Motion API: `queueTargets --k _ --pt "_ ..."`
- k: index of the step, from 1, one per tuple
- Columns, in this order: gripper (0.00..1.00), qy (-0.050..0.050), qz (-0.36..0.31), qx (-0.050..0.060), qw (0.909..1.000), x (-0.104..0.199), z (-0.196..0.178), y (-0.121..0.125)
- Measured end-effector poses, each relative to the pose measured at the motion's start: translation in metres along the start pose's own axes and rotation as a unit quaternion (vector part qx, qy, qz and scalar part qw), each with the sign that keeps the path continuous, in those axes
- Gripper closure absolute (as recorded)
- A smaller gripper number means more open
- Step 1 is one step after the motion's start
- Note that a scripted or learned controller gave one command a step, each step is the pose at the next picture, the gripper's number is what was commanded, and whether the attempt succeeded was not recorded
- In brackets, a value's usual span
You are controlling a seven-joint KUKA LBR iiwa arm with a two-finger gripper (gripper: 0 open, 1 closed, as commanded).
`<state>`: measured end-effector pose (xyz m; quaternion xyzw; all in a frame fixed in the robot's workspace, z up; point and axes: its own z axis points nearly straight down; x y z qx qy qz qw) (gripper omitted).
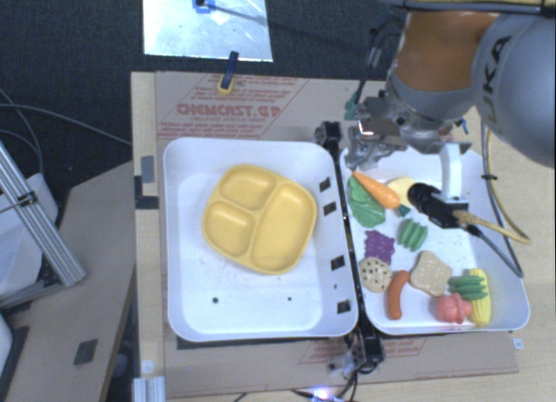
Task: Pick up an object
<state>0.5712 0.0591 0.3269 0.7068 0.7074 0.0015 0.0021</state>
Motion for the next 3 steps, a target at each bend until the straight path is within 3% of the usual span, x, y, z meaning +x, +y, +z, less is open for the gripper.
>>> queueTargets --k 1,2,3 --pt "0.0 0.0 -0.001 0.002 1.0 0.0 -0.001 -0.003" --pt "0.0 0.002 -0.004 0.001 1.0 0.042 -0.025 -0.03" --pt "0.0 0.001 -0.004 0.002 1.0 0.092 0.003 -0.024"
